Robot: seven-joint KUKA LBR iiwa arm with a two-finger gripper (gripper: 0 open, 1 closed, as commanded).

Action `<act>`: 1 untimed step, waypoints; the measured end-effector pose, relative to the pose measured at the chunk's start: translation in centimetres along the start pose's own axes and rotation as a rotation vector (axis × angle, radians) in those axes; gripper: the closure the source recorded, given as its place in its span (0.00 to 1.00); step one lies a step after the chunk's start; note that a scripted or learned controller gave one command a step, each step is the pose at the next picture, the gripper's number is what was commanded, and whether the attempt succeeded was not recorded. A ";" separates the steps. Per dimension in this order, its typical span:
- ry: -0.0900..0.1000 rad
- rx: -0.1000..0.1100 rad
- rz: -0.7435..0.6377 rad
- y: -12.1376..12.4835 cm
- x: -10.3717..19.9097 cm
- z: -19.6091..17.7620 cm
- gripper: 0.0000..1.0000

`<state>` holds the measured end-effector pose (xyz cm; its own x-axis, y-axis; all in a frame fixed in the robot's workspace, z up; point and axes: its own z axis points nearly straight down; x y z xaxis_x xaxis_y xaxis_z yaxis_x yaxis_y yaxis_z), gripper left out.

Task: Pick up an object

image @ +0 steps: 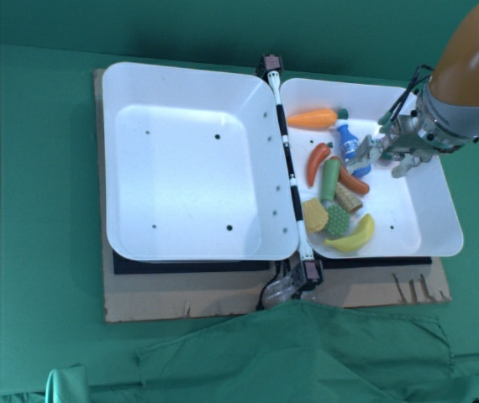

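Observation:
The right bin [428, 217] holds a heap of toy food. An orange carrot [315, 119] lies at the back, with a blue bottle [349, 143] just in front of it. Further forward lie a red chili [316, 163], a green cucumber [330, 179], an orange-red piece [354, 182], a yellow block [314, 215], a green textured piece [337, 221] and a banana [354, 238]. My gripper [385, 159] hangs open just right of the blue bottle. Its left finger [365, 153] is close against the bottle's side, and nothing sits between the fingers.
The left bin [139, 91] stands beside the right one, with a black-and-white divider rail [286, 154] running between them. Both rest on a cardboard sheet [181, 309] over green cloth. The right half of the right bin's floor is bare white.

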<state>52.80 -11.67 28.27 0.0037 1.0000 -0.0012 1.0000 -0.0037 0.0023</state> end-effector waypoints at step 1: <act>0.003 -0.001 0.000 2.4 -0.3 9.3 0.00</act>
<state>55.20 -11.96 18.99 0.0039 1.0000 0.0014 1.0000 -0.0039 0.0031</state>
